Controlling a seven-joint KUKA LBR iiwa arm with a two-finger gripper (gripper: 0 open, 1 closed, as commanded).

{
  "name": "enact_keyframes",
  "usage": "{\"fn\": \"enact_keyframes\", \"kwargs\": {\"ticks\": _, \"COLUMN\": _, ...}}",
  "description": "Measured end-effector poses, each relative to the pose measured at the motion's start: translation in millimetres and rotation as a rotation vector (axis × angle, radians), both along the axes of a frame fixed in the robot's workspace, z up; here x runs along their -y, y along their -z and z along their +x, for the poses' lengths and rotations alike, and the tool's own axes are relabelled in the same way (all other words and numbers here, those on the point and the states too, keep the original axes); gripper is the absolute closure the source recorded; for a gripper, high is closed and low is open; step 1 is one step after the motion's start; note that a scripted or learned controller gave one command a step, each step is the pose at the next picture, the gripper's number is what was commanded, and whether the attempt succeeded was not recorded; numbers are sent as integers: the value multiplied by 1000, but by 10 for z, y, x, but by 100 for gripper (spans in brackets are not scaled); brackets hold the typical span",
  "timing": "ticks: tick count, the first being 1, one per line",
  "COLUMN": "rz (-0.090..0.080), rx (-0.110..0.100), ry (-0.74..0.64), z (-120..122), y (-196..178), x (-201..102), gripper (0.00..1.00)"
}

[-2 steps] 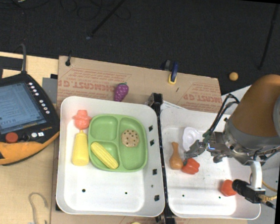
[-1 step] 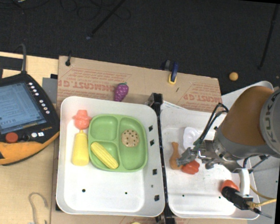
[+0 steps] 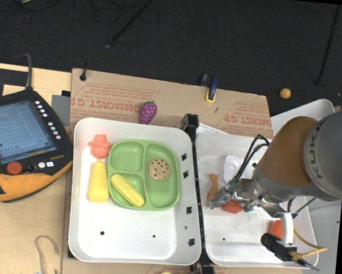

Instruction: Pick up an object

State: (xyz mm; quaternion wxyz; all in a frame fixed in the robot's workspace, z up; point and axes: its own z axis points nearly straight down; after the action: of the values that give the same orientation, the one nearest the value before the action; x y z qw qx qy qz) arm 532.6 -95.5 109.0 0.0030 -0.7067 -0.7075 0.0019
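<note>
Jaws [image 3: 228,198] are lowered into the right bin [image 3: 238,250], at a red object [image 3: 233,207] lying on its floor; whether they are spread or pressed together cannot be told, since the wrist hides them. A brown piece [image 3: 214,183] lies just beside, and something white [image 3: 233,166] sits behind. In the left bin [image 3: 124,238], a green tray [image 3: 171,194] carries a cookie [image 3: 159,169] and a corn cob [image 3: 128,189]; a yellow bottle [image 3: 98,181] and a pink toy [image 3: 99,146] lie beside it. The grasp step is judged to be in hand. A firm closure on the red object, then a straight lift, would be called for next.
</note>
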Motion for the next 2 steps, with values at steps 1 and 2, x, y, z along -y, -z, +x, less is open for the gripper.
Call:
{"fn": "enact_keyframes", "kwargs": {"ticks": 1, "rz": 0, "rx": 1, "ry": 0, "z": -6, "y": 231, "x": -23, "gripper": 0}}
{"fn": "enact_keyframes", "kwargs": {"ticks": 2, "rz": 0, "rx": 3, "ry": 8, "z": -4, "y": 113, "x": -2, "gripper": 100}}
